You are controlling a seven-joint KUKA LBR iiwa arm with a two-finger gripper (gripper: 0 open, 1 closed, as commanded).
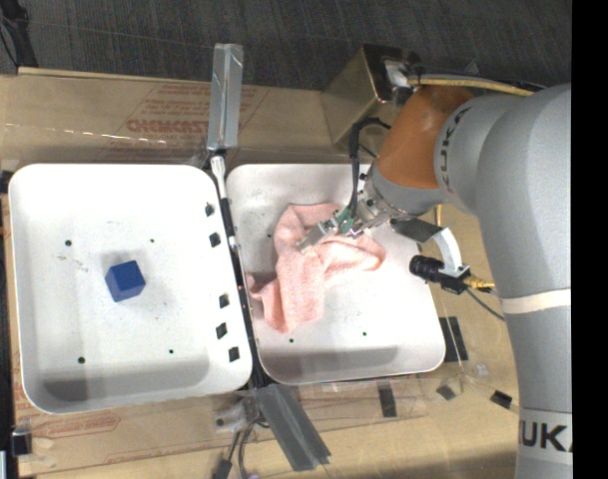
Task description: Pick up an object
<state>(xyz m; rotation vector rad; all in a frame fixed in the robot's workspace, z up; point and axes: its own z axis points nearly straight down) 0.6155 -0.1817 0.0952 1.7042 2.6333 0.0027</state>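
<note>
gripper (335, 227): down on pink cloth, finger state cannot tell
pink cloth (308, 267): crumpled, right bin (403, 352) centre
blue cube (126, 279): left bin (44, 208), 9 o'clock of cloth

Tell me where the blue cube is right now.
The blue cube sits alone on the floor of the left bin in the camera view, a little left of that bin's centre, well apart from the pink cloth in the right bin.

Arm reaching in from the right, pincer low.
The grey arm (513, 218) bends leftward, its orange band (413, 153) above the wrist; the pincer (335, 230) points down and left, its metal fingers (319, 234) too small to read.
</note>
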